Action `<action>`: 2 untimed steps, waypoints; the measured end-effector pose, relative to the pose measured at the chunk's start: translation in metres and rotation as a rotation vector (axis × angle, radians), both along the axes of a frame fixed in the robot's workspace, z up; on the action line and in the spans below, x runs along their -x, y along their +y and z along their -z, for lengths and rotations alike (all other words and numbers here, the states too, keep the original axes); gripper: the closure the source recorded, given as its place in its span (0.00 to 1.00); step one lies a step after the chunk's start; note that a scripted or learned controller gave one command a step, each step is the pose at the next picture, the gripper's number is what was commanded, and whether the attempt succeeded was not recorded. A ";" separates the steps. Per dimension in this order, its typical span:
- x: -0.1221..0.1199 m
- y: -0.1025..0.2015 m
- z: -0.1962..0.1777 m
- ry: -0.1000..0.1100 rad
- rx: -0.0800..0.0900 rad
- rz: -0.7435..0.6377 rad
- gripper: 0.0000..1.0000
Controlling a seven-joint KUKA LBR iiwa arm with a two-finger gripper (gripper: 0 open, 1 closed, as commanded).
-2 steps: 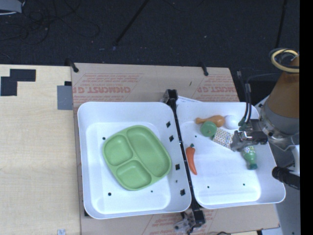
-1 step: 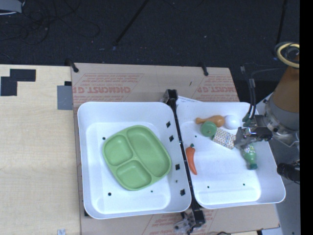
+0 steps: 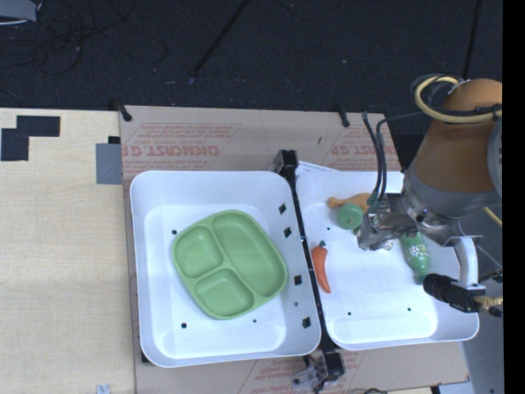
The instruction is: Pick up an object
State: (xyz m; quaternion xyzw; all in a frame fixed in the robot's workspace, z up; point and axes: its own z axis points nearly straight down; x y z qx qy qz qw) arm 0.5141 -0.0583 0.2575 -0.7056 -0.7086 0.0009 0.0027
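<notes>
- Gripper (image 3: pixel 377 235): low inside the right bin (image 3: pixel 385 322), near its far half. The metal parts are blurred together, so whether it is spread or closed cannot be told. Nothing can be made out in its grasp.
- Round toy (image 3: pixel 349 214): green body with an orange piece behind it, just beside the gripper on the view-left side and slightly farther back. It is the nearest candidate. Judged light, hard plastic and smooth, so it may roll or squirt out; take it across the green body's widest part.
- Green toy (image 3: pixel 417 254): elongated and speckled, just beside the gripper on the view-right side and partly under the arm (image 3: pixel 455 150). Judged light and possibly soft; pinch it across the short axis at mid-length.
- Carrot (image 3: pixel 321 269): orange and tapered, view-left of and nearer than the gripper, lying close against the bin's wall. Judged light and stiff; the wall leaves little room on that side.
- Plate (image 3: pixel 228 263): green, three compartments, well view-left of the gripper in the left bin (image 3: pixel 156 335). It is flat and wide, a poor pick.
- Surface (image 3: pixel 57 245): pale wood, beyond the plate.
</notes>
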 end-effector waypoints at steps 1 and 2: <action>-0.018 0.041 0.013 -0.002 0.001 0.001 1.00; -0.044 0.092 0.016 -0.003 0.002 0.000 1.00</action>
